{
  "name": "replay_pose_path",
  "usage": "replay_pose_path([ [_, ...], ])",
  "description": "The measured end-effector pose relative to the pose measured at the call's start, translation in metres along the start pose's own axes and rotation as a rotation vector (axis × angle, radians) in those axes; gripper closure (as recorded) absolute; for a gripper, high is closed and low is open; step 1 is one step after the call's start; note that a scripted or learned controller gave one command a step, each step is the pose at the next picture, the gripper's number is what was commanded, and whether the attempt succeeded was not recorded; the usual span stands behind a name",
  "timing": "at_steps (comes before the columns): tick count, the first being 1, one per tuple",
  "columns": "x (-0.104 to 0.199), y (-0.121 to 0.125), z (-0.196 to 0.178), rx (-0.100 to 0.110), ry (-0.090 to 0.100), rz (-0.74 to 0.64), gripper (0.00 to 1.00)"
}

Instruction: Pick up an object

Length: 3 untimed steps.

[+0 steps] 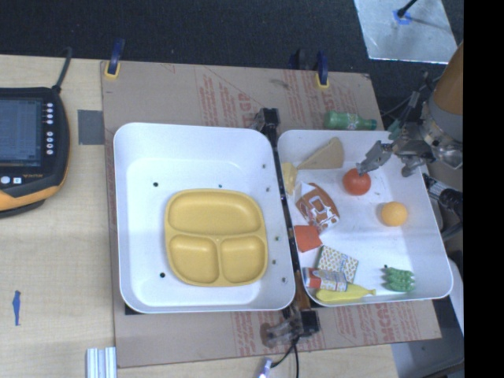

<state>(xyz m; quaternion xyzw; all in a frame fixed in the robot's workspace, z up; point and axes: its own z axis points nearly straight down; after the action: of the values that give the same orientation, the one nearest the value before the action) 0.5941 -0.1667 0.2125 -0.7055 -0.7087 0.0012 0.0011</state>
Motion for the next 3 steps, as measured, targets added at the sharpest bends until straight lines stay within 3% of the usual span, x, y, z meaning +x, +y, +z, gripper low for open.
replay_pose_path([
  [1,-0.021,0.041,0.039,0.0,-0.002,-0.003,0.0],
  [2,0.005,0.054,0.121,0.002,0.0,-0.001,0.0],
  [3,0.005,0.055,0.11,0.001,0.0,-0.003,1.0],
])
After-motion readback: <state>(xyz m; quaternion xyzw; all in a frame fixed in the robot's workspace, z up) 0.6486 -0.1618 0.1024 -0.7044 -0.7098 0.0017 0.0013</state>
